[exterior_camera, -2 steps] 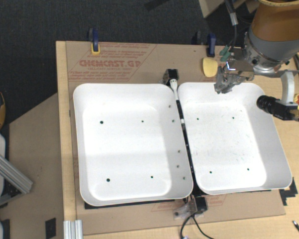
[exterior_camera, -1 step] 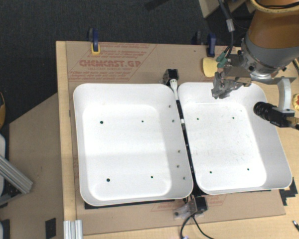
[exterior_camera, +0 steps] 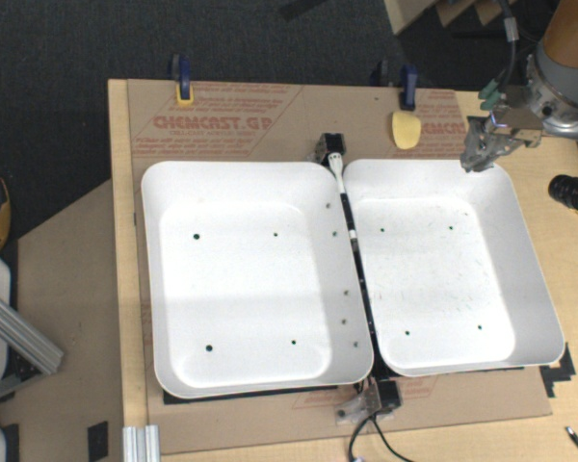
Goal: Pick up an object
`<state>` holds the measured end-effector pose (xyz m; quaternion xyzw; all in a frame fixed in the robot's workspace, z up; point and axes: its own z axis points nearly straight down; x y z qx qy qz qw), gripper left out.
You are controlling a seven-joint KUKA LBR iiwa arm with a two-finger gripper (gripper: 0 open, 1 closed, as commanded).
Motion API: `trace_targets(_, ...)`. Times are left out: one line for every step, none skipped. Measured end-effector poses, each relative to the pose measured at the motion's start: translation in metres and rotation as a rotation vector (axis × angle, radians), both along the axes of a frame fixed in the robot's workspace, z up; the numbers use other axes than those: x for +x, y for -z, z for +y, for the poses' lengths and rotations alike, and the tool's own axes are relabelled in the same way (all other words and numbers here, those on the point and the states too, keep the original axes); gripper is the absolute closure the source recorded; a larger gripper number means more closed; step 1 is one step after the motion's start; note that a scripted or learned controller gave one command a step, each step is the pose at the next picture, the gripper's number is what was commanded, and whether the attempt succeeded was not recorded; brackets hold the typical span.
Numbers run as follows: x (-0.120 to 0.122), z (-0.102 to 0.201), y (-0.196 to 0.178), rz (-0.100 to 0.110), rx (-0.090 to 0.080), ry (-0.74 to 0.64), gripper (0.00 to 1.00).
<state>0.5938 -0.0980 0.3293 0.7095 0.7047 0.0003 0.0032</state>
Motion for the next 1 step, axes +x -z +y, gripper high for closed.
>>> trace_targets(0.011, 0.0664, 0.0677, 0.012, 0.007, -0.012, 1.0)
